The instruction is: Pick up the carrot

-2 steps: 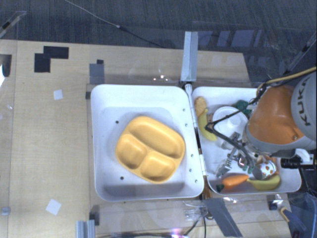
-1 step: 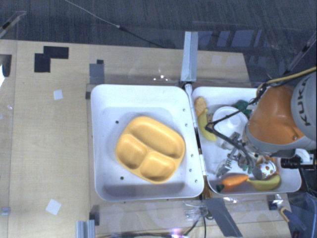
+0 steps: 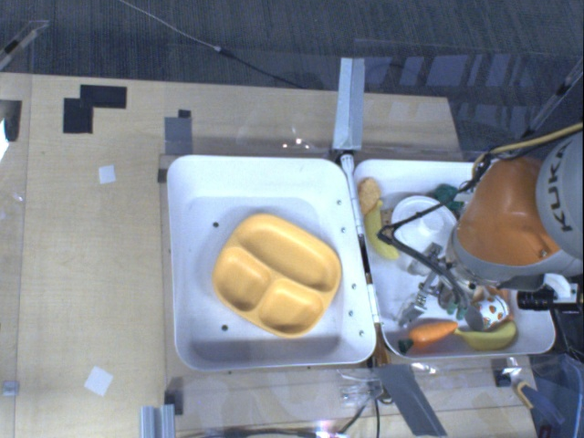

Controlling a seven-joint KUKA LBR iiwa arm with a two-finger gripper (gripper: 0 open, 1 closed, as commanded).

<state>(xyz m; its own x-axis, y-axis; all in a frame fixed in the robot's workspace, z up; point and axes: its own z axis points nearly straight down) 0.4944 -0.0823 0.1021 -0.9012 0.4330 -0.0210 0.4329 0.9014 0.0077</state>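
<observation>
1. Near the front wall of the right bin [image 3: 538, 343] lies the carrot [image 3: 432, 333], orange, roughly flat, its thick end pointing toward the bin's right side.
2. Just beside the carrot's thick end rests a yellow banana [image 3: 490, 337], curving along the same front wall.
3. Directly above the carrot hangs the gripper [image 3: 429, 297], a dark metal cluster; its tips are just short of the carrot, and nothing can be seen between them. How wide the fingers stand I cannot tell, since the parts blur together.
4. Above the gripper sits the arm's orange band [image 3: 506, 213], reaching in from the right and covering much of the bin.
5. Further back in the right bin are a second yellow banana-like piece [image 3: 376, 231] along the left wall, a white round object [image 3: 422, 219], and something green [image 3: 447, 192] partly hidden by the arm.
6. Left bin [image 3: 187, 245] holds a yellow divided tray [image 3: 276, 273] with three compartments, sitting at its middle, well apart from the carrot.
</observation>
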